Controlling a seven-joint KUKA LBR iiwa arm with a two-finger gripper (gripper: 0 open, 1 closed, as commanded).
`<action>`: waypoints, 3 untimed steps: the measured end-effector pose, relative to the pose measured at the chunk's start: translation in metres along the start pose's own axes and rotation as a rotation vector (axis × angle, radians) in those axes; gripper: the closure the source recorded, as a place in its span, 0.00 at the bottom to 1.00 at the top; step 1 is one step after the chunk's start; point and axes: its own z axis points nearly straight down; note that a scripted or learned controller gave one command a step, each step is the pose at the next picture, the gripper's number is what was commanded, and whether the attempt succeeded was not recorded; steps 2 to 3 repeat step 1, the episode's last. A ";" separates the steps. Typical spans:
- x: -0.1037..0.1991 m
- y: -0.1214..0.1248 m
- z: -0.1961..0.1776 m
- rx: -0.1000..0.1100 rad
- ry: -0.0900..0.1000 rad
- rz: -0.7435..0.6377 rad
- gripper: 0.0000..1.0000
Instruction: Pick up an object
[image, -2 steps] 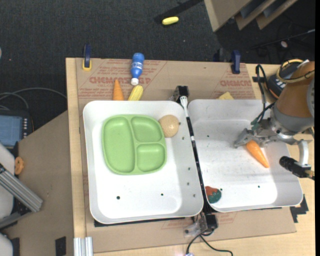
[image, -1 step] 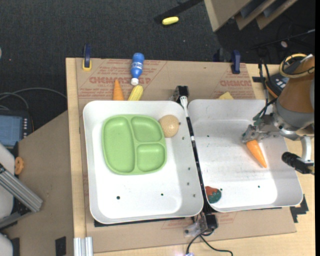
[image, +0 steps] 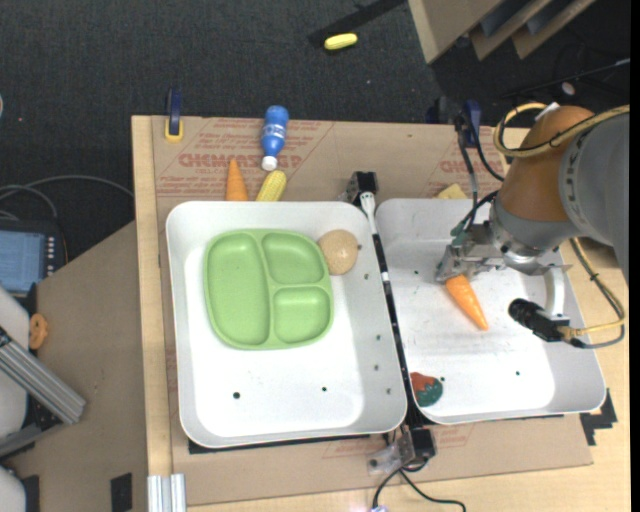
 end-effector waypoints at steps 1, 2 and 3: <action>0.072 -0.043 -0.107 -0.010 0.001 -0.001 1.00; 0.072 -0.043 -0.107 -0.010 0.001 -0.001 1.00; 0.072 -0.043 -0.107 -0.010 0.001 -0.001 1.00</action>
